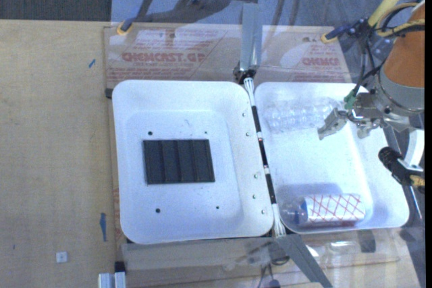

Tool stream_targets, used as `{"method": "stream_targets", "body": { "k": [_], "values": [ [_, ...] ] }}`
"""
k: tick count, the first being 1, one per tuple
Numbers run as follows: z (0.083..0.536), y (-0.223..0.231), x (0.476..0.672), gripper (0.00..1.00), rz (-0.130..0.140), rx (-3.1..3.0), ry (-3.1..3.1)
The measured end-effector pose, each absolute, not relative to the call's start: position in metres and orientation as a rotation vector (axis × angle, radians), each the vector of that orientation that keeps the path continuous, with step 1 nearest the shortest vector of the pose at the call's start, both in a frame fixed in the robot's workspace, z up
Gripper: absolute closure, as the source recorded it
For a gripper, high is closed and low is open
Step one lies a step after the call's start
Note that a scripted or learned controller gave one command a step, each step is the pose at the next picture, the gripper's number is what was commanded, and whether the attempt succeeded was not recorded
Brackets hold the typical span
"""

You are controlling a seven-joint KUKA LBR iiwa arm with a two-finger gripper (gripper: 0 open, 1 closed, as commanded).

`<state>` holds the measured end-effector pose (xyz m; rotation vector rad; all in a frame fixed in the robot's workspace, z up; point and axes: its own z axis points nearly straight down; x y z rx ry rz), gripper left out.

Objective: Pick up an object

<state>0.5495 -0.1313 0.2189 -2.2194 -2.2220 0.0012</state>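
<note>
White bins, one arm: the hand (344, 119) hovers over the right bin (378, 209), fingers spread and grasping nothing.

A clear plastic bottle (297, 114) lies just left of the hand, likely its target; a red-checked tube (331, 208) rests against the near wall. A dark slatted block (178, 160) sits mid-left bin (128, 104), well apart.

Clear crinkled plastic bottle (297, 114), glossy white plastic bins (128, 101), matt black ribbed pad (178, 161)
</note>
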Motion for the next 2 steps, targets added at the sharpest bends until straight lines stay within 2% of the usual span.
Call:
{"method": "stream_targets", "body": {
  "k": [1, 2],
  "values": [
    [0.2288, -0.1323, 0.5501, 1.0, 0.0, -2.223, -2.221],
    [0.2288, -0.1324, 0.5501, 0.0, 0.0, -2.223, -2.221]
  ]
}}
